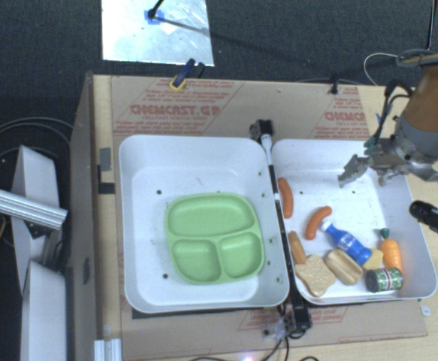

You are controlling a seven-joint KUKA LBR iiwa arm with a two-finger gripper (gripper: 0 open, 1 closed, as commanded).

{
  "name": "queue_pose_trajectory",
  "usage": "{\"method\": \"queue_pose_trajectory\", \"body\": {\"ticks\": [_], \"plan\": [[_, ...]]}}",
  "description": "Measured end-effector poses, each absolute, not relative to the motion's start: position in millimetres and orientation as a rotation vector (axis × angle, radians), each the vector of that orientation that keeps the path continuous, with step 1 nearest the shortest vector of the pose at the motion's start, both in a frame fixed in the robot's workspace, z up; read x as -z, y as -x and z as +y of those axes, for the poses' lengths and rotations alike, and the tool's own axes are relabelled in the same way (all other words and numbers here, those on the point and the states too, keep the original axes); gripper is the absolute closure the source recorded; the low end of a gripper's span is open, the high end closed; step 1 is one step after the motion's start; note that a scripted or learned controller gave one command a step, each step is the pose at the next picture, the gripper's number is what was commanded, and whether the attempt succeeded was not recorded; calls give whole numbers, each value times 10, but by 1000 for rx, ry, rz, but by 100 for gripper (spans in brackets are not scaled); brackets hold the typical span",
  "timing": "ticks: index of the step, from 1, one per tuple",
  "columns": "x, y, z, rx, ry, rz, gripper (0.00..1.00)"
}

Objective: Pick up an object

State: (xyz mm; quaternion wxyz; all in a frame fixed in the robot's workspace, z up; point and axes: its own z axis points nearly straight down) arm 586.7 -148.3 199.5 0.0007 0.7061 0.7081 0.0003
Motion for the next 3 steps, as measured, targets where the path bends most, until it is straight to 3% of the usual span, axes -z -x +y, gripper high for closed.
{"method": "queue_pose_trajectory", "body": {"ticks": [1, 2, 3], "plan": [[-945, -5859, -1165, 2, -2218, 2228, 0], [-840, -5563, -896, -1, -2219, 2225, 0], [-947, -5572, -900, -3, -2217, 2224, 100]]}}
